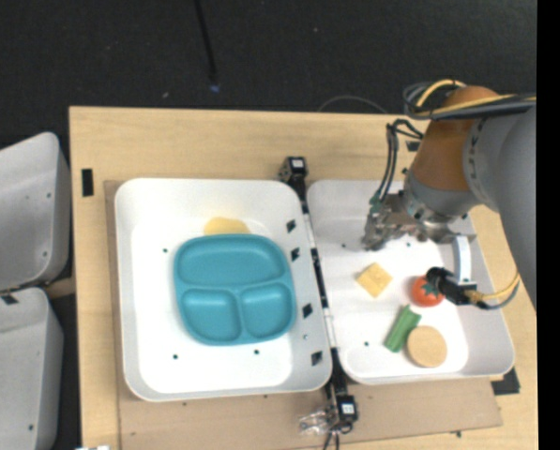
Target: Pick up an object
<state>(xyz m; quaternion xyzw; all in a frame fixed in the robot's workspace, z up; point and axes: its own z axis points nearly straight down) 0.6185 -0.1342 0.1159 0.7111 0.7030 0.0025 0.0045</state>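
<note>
The right bin point(355, 354) holds a yellow cheese-like block point(374, 279), a red tomato-like piece point(426, 292), a green stick point(401, 330) and a round tan cookie point(427, 347). My gripper point(381, 231) hangs low over the bin's upper part, just above and slightly left of the yellow block. Its fingers point down toward the bin floor and I see nothing between them. The orange band of the arm point(444, 153) sits above it.
The left bin point(134, 251) bears a blue divided tray point(234, 287) with a pale yellow flat piece point(225, 225) peeking out behind it. Black clips point(310, 251) line the seam between the bins. A cable loops by the arm at the right.
</note>
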